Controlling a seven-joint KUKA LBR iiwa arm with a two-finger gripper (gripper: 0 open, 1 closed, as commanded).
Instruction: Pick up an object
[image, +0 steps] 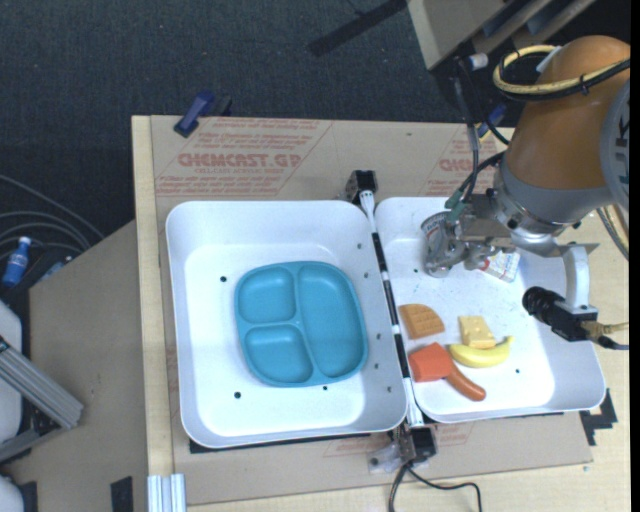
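The arm (565, 110) reached in from the right, its orange band high over the far corner of the right bin (575, 385); the grey wrist bent downward and leftward, so that the tool (440, 262) hung low over the bin's far-left part, close to the divider between the two bins; whether the tool was clenched or released could not be told, for its tip was a dark metallic blur against the white floor; nothing was seen gripped in it. Nearer the camera than the tool lay the toy foods: a tan bread slice (421, 320) just below it; a yellow cheese wedge (476, 330) and a banana (482, 353) further toward the near right; a red block (430, 363) touching an orange sausage (467, 384) at the near edge. To the tool's left, in the left bin (200, 300), sat a blue divided plate (299, 323), well apart from it.
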